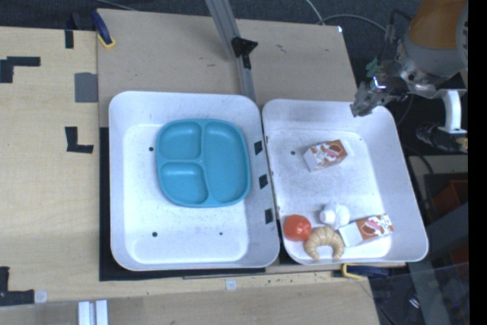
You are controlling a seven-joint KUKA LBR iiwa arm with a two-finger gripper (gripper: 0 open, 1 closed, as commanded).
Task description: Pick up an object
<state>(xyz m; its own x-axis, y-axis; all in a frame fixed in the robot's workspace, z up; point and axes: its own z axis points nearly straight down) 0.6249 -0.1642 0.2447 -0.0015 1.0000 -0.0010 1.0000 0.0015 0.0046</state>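
- camera view: the two-finger gripper (368, 98) hangs over the far right corner of the right shallow white bin (403, 156), above its rim, with nothing seen between its tips; whether it is open or closed i cannot tell at this size.
- the nearest thing to pick is the small red-and-white printed carton (326, 154), lying flat in the upper middle of the right bin, apart from everything else.
- from the gripper the carton lies toward the left and toward the near edge; its long axis runs roughly left to right with a slight tilt, right end farther from the camera.
- the other candidates crowd the near edge of the same bin: a red ball-shaped tomato (297, 227), a tan croissant (325, 241), a small white rounded piece (334, 215) and a second red-and-white carton (367, 229), touching or just beside one another.
- the left white bin (125, 164) bears a teal divided plastic plate (203, 163).
- the grey arm with its orange band (436, 19) comes in from the right, wrist angled down and left toward the bin corner.
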